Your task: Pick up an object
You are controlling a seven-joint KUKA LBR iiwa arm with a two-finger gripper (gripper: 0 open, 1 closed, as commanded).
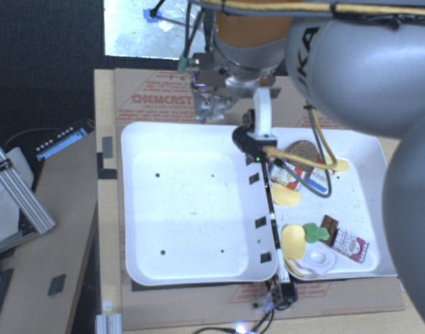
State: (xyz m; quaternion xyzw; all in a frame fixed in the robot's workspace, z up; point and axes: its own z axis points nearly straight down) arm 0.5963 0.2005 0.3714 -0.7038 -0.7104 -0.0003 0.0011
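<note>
Tool (213,106) of mine hangs just beyond the far rim of the left bin (139,186), over the cardboard on the tabletop; from this slant I cannot tell its state, and I see nothing held in it. Every candidate lies in the right bin (371,152), past the divider from the left bin. Nearest the divider are two yellow pieces (293,241), likely light, smooth toy food, rounded enough to squirt out of a pinch. Beside the lower one sits a small green piece (315,232), and further from the divider a flat red-and-white packet (350,245), probably thin and hard to get under. A red and blue item (302,178) lies under a yellow cable. I judge the lower yellow piece the best target, taken across its narrow width, well clear of the divider.
</note>
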